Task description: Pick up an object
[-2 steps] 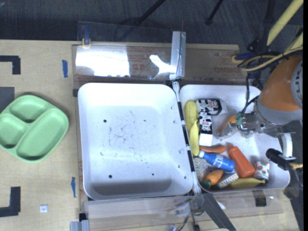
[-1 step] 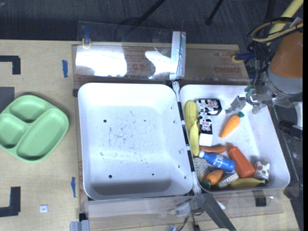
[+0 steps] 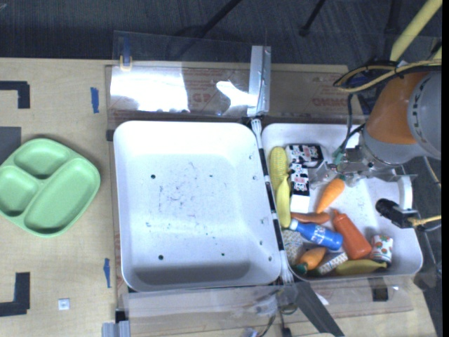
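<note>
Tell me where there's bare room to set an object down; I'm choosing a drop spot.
The left bin has a bare floor from wall to wall. The wood between it and the green divided plate is a narrower free strip. The right bin is crowded: corn cob, carrot, blue bottle and more fill it, with the end effector over its upper part.
</note>
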`<state>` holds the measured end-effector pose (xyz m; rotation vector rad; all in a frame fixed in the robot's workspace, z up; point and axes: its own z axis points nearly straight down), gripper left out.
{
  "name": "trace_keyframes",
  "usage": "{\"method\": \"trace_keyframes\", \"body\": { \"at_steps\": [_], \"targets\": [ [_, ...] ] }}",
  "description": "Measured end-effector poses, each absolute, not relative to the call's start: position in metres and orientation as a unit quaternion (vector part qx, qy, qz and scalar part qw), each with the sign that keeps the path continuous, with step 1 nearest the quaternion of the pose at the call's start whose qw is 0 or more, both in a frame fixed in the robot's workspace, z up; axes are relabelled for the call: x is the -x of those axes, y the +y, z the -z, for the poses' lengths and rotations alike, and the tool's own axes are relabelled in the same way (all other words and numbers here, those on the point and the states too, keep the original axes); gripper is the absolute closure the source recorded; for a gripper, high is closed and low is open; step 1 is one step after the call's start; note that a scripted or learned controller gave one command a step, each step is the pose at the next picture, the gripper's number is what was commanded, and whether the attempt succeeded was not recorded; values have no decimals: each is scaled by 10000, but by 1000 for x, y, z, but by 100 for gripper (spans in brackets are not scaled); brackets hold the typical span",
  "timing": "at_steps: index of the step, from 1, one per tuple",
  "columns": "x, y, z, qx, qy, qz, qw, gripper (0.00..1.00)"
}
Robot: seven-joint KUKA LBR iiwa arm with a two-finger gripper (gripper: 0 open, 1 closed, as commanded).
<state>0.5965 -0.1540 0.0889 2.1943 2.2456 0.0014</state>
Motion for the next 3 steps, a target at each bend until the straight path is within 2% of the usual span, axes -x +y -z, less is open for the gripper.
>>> {"method": "trace_keyframes", "body": {
  "at_steps": [1,2,3],
  "targets": [
    [-617,-162,-86,-7239,6899,-5,13,0],
    [-620,-162,-98,-7228,6910,-19,44,100],
    [-596,-134,-249,-6978,7163,-1,10,100]
  ]
}}
